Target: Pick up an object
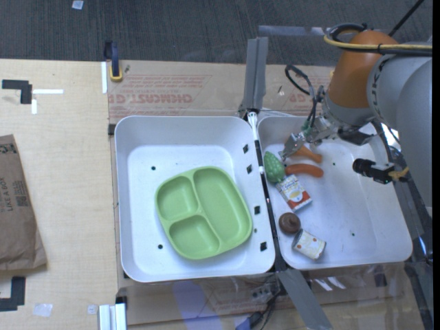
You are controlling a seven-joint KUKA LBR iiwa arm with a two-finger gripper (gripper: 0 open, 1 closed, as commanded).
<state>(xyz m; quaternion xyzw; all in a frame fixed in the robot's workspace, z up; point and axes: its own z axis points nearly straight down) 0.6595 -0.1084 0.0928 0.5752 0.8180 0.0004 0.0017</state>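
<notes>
claw (297,143) low in right bin (357,249) | above carrot (304,170) | finger state unclear | arm angled from right

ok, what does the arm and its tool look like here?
The arm is light grey and bulky, with a rounded orange band above the wrist. Black and yellow cables loop around that band. The tool is a small, thin metallic two-finger piece with dark wiring above it. A black cylindrical fitting sticks out below the wrist.
</notes>
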